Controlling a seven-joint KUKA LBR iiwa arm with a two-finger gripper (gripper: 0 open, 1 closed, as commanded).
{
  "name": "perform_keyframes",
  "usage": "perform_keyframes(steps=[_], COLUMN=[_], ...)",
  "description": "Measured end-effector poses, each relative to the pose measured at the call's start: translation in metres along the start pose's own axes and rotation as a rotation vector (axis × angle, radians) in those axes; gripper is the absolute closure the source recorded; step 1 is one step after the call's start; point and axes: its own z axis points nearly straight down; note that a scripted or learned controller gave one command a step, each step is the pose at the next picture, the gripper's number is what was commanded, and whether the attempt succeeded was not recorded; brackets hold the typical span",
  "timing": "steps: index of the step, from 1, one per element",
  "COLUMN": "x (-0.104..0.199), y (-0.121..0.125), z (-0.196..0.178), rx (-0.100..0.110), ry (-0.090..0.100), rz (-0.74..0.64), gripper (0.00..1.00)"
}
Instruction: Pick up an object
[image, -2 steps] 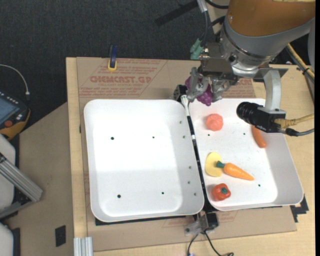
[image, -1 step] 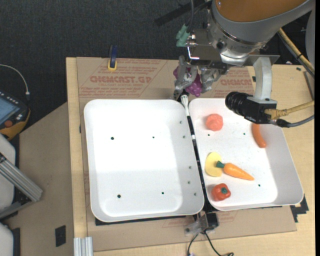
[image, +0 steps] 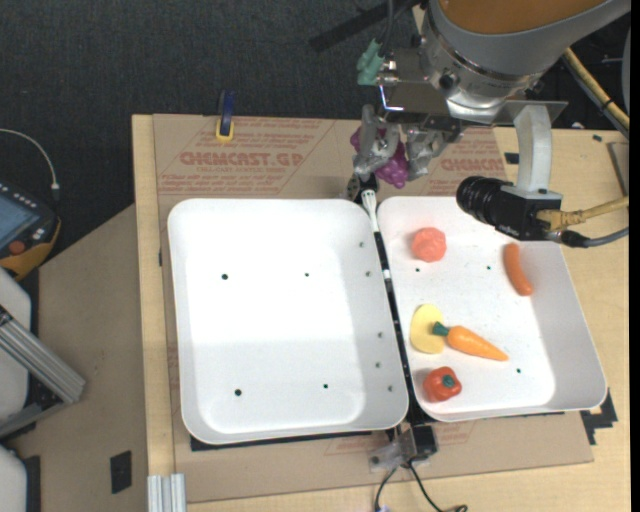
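End effector, top centre: closed on purple item, raised. Right bin: carrot, tomato, pink ball.

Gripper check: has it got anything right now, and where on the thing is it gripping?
The gripper holds a small purple object between its fingers, above the far edge of the bins. Which part is pinched cannot be told.
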Motion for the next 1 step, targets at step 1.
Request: perform_keyframes(steps=[1], x=[-0.0212], y=[0.0681], z=[0.088], rx=[0.013], ry=[-0.004], rz=[0.007], gripper=[1.0])
